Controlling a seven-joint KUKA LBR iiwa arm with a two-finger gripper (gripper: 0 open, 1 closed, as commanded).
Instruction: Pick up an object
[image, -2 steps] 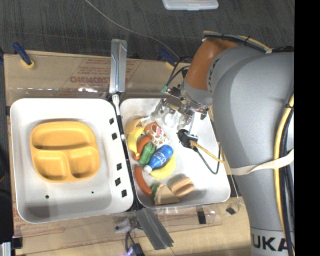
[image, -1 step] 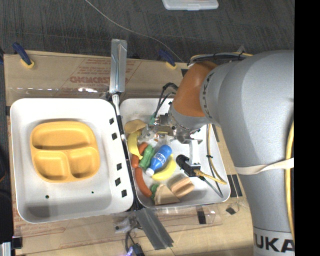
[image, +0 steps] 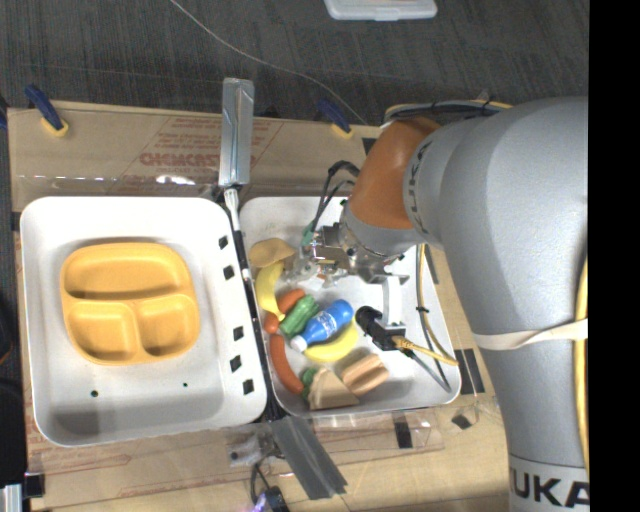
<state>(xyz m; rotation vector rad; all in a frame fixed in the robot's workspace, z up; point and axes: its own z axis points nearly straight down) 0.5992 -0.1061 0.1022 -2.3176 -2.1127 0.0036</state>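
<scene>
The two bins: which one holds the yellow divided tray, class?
The left bin holds the yellow divided tray. The right bin instead holds a heap of toy food and a blue bottle.

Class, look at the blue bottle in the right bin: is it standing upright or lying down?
Lying down. The blue bottle rests on its side across a banana, its white cap pointing lower left.

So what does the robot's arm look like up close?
The arm is big, round and smooth, a shiny light grey, with a bright orange band just above the wrist. Thin black cables loop beside the orange part, and a yellowish cable trails below. Dark letters are printed near its base.
</scene>
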